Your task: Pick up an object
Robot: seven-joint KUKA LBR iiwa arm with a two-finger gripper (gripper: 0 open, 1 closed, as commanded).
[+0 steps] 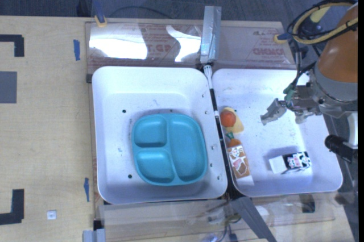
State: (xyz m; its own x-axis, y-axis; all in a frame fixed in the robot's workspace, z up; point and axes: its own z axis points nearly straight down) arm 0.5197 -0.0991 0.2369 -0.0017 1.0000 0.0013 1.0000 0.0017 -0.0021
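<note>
two white bins side by side on the wooden bench

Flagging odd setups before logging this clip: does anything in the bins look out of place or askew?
Nothing is spilled or damaged. The orange fruit toy and snack packet lie crowded against the right bin's left wall, the small box lying slightly askew.
</note>
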